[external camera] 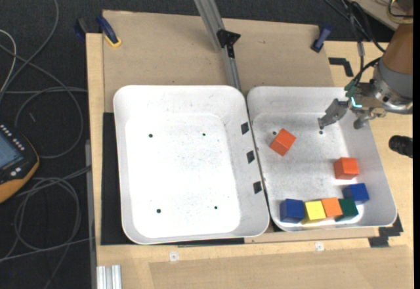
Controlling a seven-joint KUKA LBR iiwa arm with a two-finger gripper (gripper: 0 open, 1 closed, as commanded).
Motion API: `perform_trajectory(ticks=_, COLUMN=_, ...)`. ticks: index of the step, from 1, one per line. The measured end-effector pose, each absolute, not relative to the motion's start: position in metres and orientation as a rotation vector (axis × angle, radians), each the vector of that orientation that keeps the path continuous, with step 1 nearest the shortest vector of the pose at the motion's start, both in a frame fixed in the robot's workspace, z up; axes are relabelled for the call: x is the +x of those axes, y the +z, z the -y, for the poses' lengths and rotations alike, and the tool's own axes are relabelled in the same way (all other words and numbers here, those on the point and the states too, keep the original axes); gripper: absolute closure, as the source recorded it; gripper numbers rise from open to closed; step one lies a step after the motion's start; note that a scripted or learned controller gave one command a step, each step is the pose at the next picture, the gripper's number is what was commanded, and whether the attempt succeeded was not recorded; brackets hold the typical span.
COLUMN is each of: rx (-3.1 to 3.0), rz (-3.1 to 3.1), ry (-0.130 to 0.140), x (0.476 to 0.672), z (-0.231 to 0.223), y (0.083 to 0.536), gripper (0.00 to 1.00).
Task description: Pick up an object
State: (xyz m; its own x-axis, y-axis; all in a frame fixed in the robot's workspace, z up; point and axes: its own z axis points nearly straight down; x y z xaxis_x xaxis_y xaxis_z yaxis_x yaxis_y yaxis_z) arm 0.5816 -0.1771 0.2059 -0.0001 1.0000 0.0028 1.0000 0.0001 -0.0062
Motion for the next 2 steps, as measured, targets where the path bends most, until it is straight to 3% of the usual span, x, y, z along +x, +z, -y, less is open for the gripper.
perform_trajectory(ticks=1, rx=-2.219, rz=2.220, ry=0.001, x=0.582, z=0.177, y=0.208, gripper=0.00)
perform_trajectory(ticks=2, rx=-2.217, rz=2.217, ry=0.005, x=0.588, z=0.182, y=0.149, gripper=0.00)
